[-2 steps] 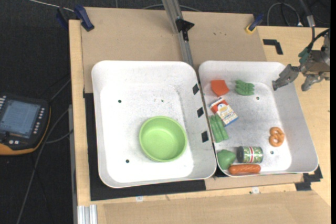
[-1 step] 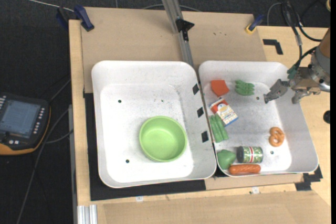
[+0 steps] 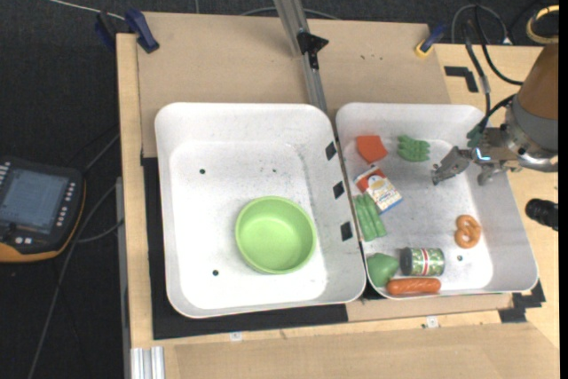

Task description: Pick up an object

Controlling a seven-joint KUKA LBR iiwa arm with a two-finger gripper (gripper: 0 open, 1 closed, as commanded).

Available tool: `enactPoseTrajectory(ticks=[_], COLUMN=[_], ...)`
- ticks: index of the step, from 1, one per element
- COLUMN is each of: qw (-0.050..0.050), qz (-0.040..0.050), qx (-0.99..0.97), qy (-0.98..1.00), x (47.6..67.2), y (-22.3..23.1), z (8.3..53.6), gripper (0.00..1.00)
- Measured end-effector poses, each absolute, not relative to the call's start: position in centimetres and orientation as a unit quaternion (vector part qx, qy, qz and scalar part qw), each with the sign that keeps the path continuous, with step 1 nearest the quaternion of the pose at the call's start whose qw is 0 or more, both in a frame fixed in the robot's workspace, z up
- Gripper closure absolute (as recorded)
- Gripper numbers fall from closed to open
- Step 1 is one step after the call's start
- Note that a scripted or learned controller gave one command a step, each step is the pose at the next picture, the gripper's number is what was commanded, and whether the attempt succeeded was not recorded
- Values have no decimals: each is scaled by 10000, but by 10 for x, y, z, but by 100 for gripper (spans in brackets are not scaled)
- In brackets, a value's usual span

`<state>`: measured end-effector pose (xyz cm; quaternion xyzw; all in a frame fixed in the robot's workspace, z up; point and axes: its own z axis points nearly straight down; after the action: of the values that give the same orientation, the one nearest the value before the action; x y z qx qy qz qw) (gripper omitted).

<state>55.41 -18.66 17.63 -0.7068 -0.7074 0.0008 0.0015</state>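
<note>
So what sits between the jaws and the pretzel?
Nothing: the camera view shows bare white bin floor between the gripper and the pretzel.

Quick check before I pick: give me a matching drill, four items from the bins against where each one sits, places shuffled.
Items:
1. green bowl
2. orange block
3. pretzel
4. sausage

Places:
A. near edge of the right bin, beside the can
B. left bin
C. far left part of the right bin
D. right side of the right bin, below the gripper

Pairs: 1-B, 2-C, 3-D, 4-A
</note>
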Motion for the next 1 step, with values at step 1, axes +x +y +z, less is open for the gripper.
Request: enactPoseTrajectory(ticks=[1], qw=[15], qz=[9], qx=[-7071], qy=[-7071], x=[556], y=[-193], z=[131], gripper=[0])
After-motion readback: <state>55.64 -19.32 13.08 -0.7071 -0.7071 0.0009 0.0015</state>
